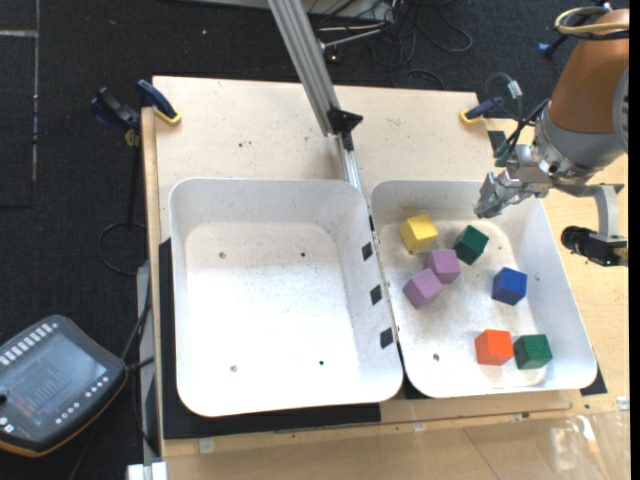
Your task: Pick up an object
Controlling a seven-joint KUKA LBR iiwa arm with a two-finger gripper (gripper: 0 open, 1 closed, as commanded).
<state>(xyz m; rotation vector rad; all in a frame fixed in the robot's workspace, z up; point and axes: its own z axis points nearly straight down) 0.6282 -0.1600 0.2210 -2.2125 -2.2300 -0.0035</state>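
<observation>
Whether the gripper (490,206) has its fingers apart or together I cannot tell; it carries no block. It hangs over the back of the right bin (560,298), just behind the dark green cube (471,242). Nothing is picked yet, so the whole grasp is left to do, in my judgement. That cube sits near the yellow cube (420,233) and a purple cube (445,265) (tight on its left), freer toward the blue cube (509,285). The left bin (200,228) lies well apart.
</observation>
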